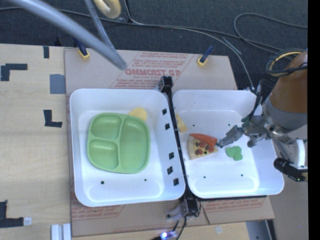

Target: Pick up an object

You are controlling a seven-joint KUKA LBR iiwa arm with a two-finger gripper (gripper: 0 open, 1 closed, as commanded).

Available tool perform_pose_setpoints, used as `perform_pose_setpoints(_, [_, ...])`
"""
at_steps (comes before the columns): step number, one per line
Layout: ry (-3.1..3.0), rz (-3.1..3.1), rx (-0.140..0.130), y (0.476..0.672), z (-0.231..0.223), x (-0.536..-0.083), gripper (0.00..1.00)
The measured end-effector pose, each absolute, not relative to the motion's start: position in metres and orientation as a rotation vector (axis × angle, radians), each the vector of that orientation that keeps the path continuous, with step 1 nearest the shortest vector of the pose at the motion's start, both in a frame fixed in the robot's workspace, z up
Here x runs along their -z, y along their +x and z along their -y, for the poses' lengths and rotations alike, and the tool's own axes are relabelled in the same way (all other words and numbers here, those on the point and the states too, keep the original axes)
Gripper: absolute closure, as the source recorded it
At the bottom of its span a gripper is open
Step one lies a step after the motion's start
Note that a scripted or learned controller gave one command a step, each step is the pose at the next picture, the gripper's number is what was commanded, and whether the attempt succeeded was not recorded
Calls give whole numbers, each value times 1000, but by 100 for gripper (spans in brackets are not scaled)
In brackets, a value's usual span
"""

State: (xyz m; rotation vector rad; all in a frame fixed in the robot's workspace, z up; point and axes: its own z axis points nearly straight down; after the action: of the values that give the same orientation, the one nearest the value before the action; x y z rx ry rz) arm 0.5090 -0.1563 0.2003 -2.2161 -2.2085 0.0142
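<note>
In the right bin (250, 184) lie a toy pizza slice (199, 148), an orange carrot-like piece (202, 138) across its top, and a small green piece (233, 153). A small yellow piece (180, 126) rests by the bin's left wall. My gripper (226, 139) reaches in from the right, low over the bin, its tips just right of the carrot piece and above the green piece. Nothing shows between the fingers.
The left bin (80, 184) holds a green divided plate (119, 142) with a yellow object (138, 114) at its upper right edge. A black divider clip (172, 134) runs between the bins. Cables cross the dark floor behind the bench.
</note>
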Motion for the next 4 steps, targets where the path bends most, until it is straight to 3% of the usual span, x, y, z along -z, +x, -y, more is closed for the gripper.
perform_pose_setpoints(1, [-2219,2222,-2,512,156,-208,0])
perform_pose_setpoints(3, [-2219,2219,-6,518,171,-106,0])
perform_pose_setpoints(4, [-2222,2224,-1,519,171,-87,0])
